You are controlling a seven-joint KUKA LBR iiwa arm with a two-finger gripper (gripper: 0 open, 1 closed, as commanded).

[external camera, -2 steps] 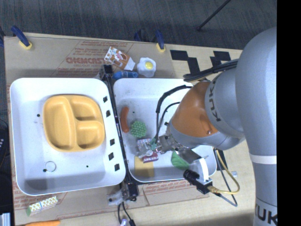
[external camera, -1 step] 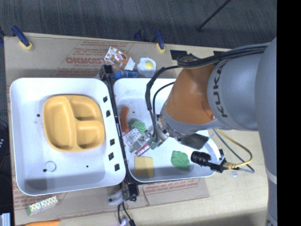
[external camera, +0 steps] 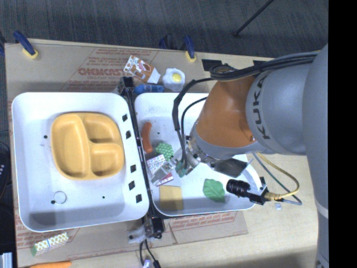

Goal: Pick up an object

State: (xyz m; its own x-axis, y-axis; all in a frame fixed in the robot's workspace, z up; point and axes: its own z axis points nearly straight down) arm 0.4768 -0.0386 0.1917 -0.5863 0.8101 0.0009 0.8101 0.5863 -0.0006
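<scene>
Jaws (external camera: 182, 166) beside green block (external camera: 164, 149).

Even bright light, soft shadows, slight blur

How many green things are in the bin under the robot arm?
2: a patterned green piece near the bin's middle, and a green leafy lump toward its near edge. The arm may hide more.

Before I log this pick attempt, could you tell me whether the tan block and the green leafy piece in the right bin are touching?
Apart. The camera view shows bare white bin floor between the tan block and the green leafy piece.
</scene>
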